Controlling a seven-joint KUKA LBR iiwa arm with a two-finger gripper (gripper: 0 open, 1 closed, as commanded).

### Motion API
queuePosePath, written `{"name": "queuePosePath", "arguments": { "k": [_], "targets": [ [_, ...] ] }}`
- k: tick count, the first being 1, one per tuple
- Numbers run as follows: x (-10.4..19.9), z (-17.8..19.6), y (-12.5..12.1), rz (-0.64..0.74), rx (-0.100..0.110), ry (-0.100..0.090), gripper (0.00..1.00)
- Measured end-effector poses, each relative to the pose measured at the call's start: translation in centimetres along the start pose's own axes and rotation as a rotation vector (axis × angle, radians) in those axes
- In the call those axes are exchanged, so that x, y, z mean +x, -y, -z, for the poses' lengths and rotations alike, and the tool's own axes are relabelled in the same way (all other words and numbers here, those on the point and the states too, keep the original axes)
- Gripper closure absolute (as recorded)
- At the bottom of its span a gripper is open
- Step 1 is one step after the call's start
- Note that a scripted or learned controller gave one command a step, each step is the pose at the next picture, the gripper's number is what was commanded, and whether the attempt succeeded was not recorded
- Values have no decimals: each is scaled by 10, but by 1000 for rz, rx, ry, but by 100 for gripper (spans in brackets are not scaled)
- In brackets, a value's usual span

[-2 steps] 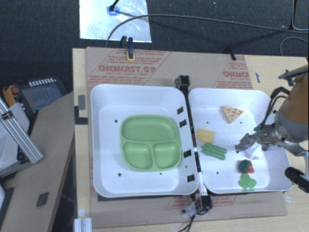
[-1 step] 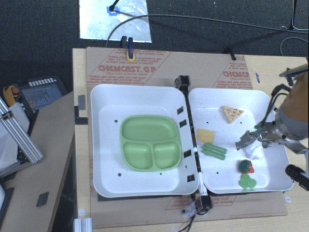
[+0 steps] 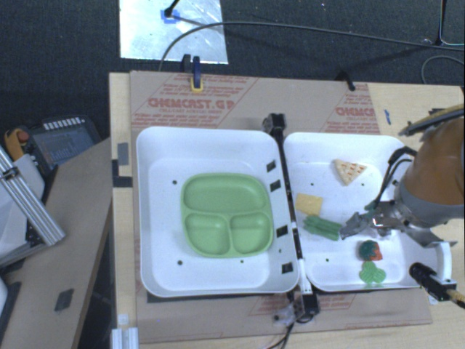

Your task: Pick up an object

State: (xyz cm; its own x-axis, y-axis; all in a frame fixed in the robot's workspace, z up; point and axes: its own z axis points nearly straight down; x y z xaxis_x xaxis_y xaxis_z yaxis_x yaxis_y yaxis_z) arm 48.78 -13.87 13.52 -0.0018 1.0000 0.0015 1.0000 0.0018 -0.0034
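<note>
Since my gripper (image 3: 361,225) hangs with fingers spread and nothing between them, just beside the green stick (image 3: 322,227) in the right bin (image 3: 320,151), I'd straddle that stick squarely before closing.

Two bins sit side by side on the worktop (image 3: 218,97): the left bin (image 3: 156,195) at frame centre holds a divided plate (image 3: 225,213). In the right bin (image 3: 320,147), a wedge-shaped piece (image 3: 350,171) lies toward the upper frame, a flat square piece (image 3: 309,204) and a long piece (image 3: 322,228) near the bin's left wall, and two small items (image 3: 371,262) toward the lower frame. The arm (image 3: 436,177) enters from the frame's right edge, its gripper (image 3: 356,227) over the right bin, just right of the long piece.
</note>
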Motion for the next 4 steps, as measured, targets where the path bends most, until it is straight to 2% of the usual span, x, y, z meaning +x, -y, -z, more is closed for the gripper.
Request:
{"name": "queuePosePath", "arguments": {
  "k": [1,2,3,4],
  "targets": [
    [0,-52,0,-1,-1,0,0],
    [0,-39,-2,-1,-7,3,100],
    [4,6,-8,2,-9,3,100],
    [8,68,-15,3,-12,3,100]
  ]
}}
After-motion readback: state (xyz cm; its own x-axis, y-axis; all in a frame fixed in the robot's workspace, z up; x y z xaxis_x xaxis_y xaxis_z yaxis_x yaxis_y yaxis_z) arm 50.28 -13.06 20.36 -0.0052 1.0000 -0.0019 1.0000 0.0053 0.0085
